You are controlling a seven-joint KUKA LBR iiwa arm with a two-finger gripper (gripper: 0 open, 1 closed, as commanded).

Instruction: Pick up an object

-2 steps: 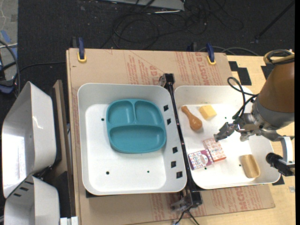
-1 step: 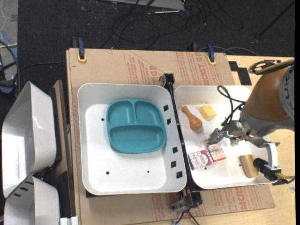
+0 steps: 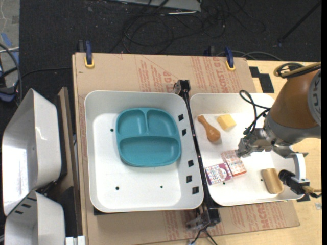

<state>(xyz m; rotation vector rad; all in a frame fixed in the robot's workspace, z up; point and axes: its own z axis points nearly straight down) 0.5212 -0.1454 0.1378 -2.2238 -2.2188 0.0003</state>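
A robot arm [image 3: 294, 114] with a broad, rounded orange band above a grey wrist. Thin black cables [image 3: 253, 108] loop along its side. It ends in a small, dark grey metal pincer [image 3: 244, 148].

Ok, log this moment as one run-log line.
gripper: low in right bin | nearest: pink cartons | grasp: unclear | teal tray: left bin

Smooth matt teal plastic plate [image 3: 148, 137], glossy white plastic bins [image 3: 97, 137], raw brown cardboard counter [image 3: 153, 73], wooden spoon [image 3: 209, 128], printed paper cartons [image 3: 225, 169], glossy orange arm band [image 3: 295, 103]
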